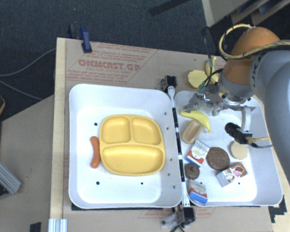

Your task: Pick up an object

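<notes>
From above, the gripper hangs over the far left corner of the right bin, just beside the banana, likely lining up a pick there. Whether it is open or closed, I cannot tell. The bin's toys cluster together: a brown cookie and small cartons. The left bin holds a yellow tray and a sausage.

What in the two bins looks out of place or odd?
A toy hot dog lies on the left bin's floor, beside the yellow divided plate and not in any of its sections. In the right bin, the toys lie in a loose jumble, with the banana just below the gripper.
</notes>
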